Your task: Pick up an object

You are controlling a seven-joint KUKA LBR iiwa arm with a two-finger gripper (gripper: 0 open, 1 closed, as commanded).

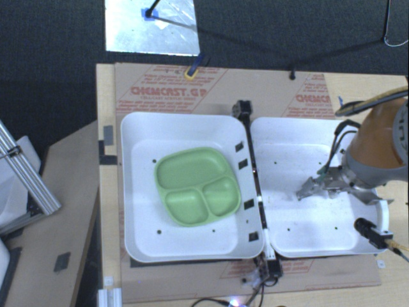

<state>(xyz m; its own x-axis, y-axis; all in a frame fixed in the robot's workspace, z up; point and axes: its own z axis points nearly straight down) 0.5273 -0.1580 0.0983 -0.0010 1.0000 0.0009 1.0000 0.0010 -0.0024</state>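
Note:
A light green divided plate (197, 186) with three compartments lies flat in the left white bin (137, 139). My gripper (308, 188) hangs low over the floor of the right white bin (287, 146), its grey fingers pointing left toward the middle divider. It is well to the right of the plate, with the divider between them. Nothing shows between the fingers, and the view is too small to tell how they stand. The orange-banded wrist (380, 139) rises behind it at the right edge.
A black clip strip (250, 171) joins the two bins down the middle. The bins rest on a cardboard sheet (172, 88) on the bench. A silver plate (151, 16) lies beyond the bench at the top, and aluminium framing (25, 178) stands at the left.

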